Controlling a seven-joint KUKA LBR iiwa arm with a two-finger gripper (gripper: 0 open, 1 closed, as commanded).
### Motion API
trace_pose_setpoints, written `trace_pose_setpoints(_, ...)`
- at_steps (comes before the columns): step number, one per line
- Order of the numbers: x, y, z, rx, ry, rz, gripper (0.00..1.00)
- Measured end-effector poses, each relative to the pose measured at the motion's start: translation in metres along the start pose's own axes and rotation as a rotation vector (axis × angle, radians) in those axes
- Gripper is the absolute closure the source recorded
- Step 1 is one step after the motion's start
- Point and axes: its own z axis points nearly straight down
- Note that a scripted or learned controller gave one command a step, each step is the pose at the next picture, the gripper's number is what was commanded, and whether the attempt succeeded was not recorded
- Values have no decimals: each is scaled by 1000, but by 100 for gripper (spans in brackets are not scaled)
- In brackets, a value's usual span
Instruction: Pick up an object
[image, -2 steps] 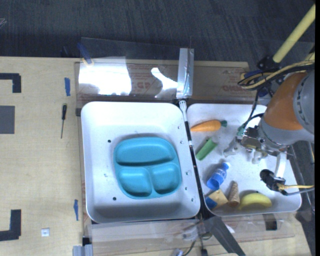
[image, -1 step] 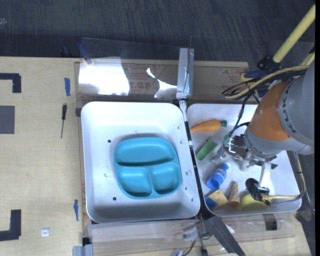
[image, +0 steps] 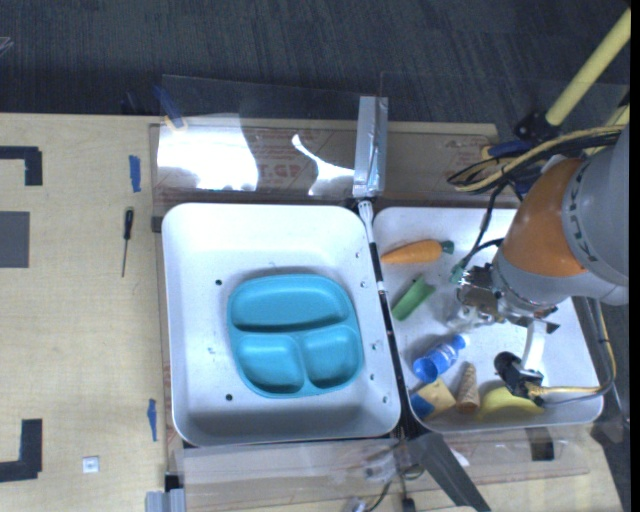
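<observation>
The approach step is judged to be in hand: the pincer (image: 478, 312) is hung low in the right bin (image: 575, 215), its state not discernible, near the blue bottle (image: 438, 358), so a descent is called for.

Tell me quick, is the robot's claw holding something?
Gripper: cannot be told; it hangs over the right bin near the green piece, with nothing seen in its grasp.
</observation>
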Motion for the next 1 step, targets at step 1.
trace_pose_setpoints(1,30,10,-86,10,-2,281,100)
